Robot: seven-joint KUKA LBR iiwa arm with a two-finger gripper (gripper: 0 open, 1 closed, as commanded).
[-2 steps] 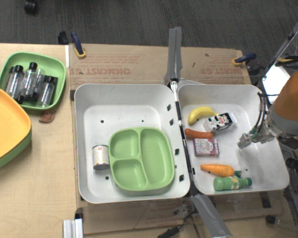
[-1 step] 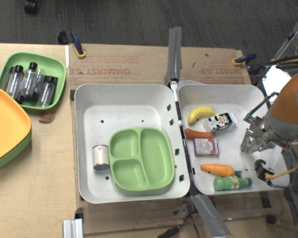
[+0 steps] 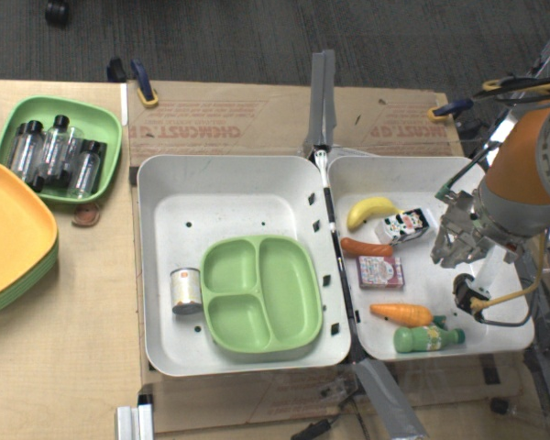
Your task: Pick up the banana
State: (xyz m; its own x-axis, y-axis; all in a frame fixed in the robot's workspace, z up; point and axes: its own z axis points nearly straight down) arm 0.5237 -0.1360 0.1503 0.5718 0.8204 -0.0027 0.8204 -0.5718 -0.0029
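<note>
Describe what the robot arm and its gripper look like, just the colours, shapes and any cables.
The arm is a rounded grey body with a broad orange band above the wrist. Its gripper is bare grey metal, angular and mechanical-looking. Thin black cables run along the wrist, and a yellowish cable loops below it near a small black fitting. No markings are legible.

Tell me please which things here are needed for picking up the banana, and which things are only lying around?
Needed for the job:
banana, in the right bin
gripper, hanging over that bin, right of the banana

Only lying around:
carrot
green bottle
pink packet
small carton
green divided tray
can
</note>
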